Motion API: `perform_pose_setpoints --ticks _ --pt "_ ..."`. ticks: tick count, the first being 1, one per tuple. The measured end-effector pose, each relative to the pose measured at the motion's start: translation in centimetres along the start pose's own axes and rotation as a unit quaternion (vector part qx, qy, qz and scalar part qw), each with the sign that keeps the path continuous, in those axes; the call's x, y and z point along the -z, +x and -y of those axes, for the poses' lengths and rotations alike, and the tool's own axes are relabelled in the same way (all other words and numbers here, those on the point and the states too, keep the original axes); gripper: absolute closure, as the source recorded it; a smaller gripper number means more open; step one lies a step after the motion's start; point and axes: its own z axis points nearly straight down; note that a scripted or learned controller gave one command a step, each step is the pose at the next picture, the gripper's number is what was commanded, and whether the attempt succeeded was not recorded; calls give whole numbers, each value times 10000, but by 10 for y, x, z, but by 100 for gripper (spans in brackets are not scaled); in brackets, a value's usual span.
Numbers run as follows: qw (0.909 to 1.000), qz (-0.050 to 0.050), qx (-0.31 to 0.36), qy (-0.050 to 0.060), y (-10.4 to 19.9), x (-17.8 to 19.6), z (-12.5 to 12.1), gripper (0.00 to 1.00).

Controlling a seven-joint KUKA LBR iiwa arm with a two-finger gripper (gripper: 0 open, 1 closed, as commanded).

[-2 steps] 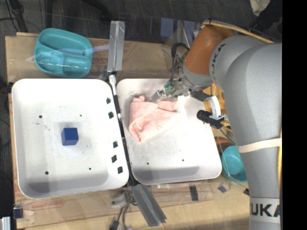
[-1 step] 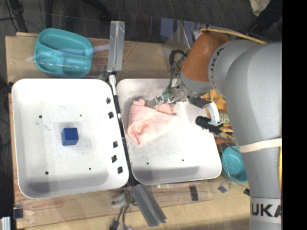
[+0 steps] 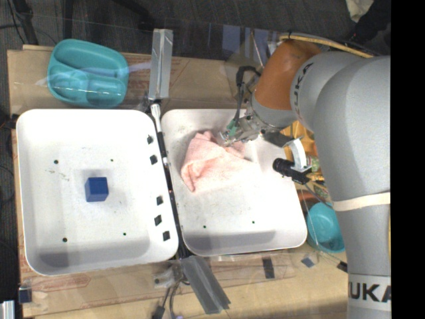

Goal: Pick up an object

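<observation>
A crumpled pink cloth lies in the right bin, toward its back. My gripper hangs low over the cloth's far right edge, at or just above the fabric. The grey arm with its orange band comes in from the right and hides the bin's back right corner. A small blue cube sits alone in the middle of the left bin, far from the gripper.
A turquoise plastic container rests on the bench behind the left bin. Another turquoise object lies to the right of the right bin, under the arm. A divider with black clips separates the two bins.
</observation>
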Motion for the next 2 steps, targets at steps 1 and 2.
perform_pose_setpoints --ticks 1,2 --pt "10000 2 0 0 0 0 0 0" --pt "9998 -3 191 7 -4 -11 56 0"
